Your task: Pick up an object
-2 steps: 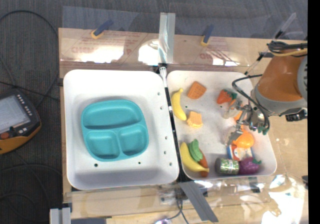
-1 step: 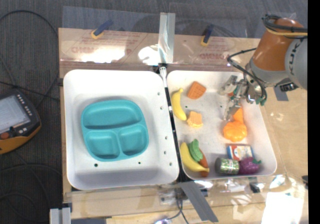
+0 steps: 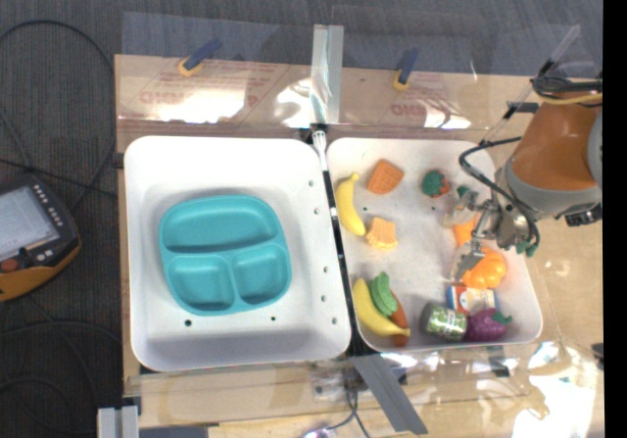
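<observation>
Orange band, grey arm: the gripper (image 3: 477, 252) hangs low in the right bin (image 3: 431, 157), at its right side, directly over an orange toy fruit (image 3: 487, 270).

Landmark: the orange toy fruit.

Gripper. Fingers point down at the fruit's upper left edge. How far apart they stand cannot be told; the metalwork blurs into the clutter. Nothing is visibly between them, so no hold can be claimed.

Step in hand, as judged: closing in on a pick among crowded items. To do it well, centre the fingers across the fruit's rounded body rather than its edge, descend straight, and close only once both fingers flank it. A glancing contact would likely roll it toward its neighbours.

Items near the landmark:
- Small white-and-red item (image 3: 470, 298), just below, touching or nearly so.
- Purple toy (image 3: 489, 325), below that, by the bin's lower right corner.
- Green can (image 3: 445, 321), lying on its side, below and left.
- Small orange piece (image 3: 462, 230), just above left, partly under the gripper.
- Dark green vegetable (image 3: 434, 183), above left, well apart.

Further left:
- Yellow-orange block (image 3: 381, 233) and orange wedge (image 3: 385, 176), mid-bin.
- Two bananas: one upright (image 3: 349, 203) along the left wall, one (image 3: 370, 309) lower with a green-and-orange item (image 3: 388, 295) lying on it.

Far left: the left bin (image 3: 147, 328), bearing a teal divided tray (image 3: 226, 252).
</observation>
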`<state>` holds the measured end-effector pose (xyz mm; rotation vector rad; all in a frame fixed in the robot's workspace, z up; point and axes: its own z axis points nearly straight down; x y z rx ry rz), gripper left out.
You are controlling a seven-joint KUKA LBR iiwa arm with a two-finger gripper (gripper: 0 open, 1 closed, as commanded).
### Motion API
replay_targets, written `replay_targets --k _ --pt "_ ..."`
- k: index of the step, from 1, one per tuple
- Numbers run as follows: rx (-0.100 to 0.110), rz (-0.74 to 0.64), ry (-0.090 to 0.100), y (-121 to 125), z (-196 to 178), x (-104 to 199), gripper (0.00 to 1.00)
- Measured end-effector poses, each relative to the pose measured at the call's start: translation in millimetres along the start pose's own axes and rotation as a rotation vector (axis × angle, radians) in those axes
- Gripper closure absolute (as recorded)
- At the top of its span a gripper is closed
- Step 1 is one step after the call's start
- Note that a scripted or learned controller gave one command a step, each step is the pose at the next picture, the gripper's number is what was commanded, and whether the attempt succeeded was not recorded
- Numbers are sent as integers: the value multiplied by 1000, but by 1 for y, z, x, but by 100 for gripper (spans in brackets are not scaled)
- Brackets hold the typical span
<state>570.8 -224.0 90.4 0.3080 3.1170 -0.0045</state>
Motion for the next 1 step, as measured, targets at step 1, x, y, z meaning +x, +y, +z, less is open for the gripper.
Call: replay_targets --k 1 --pt "2 0 -8 0 -11 -3 100"
